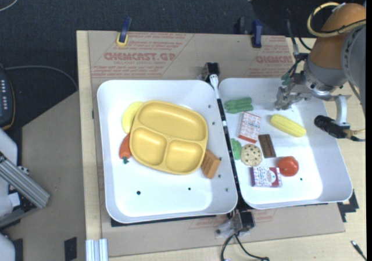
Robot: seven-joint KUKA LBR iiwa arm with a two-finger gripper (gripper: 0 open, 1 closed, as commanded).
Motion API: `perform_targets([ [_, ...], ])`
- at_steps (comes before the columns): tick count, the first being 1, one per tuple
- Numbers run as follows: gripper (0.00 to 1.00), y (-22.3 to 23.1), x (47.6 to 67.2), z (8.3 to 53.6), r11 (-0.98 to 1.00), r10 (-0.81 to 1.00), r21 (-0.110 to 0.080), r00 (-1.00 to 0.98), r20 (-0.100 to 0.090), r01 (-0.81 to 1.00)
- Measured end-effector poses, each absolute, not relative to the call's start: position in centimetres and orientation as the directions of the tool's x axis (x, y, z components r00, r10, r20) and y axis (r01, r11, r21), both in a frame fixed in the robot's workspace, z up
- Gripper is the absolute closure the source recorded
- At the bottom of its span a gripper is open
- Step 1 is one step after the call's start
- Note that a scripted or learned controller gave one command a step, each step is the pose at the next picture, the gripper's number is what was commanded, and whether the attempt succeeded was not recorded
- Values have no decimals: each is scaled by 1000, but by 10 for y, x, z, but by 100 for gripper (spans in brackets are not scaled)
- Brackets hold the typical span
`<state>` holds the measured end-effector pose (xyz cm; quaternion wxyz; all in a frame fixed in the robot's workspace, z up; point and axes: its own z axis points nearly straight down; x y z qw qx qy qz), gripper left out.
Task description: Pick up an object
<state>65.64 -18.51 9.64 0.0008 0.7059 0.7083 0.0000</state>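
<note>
While the gripper hovers above the right bin, grip state unclear, the corn cob looks light, stiff, best pinched across its middle.

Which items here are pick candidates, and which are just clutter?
Candidates, right bin: corn, tomato, cookie, green pod, chocolate bar, two packets.
Clutter, left bin: yellow tray, wedged banana, carrot, cracker.

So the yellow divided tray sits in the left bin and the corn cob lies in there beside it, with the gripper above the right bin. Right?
Not quite. The camera view shows the corn cob in the right bin, below the gripper. The yellow divided tray is in the left bin, as you said.
</note>
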Motion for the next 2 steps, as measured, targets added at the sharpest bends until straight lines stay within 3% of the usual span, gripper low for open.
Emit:
perform_targets([
  [2,100,-177,661,211,2,1000,9,-2,-3,1000],
])
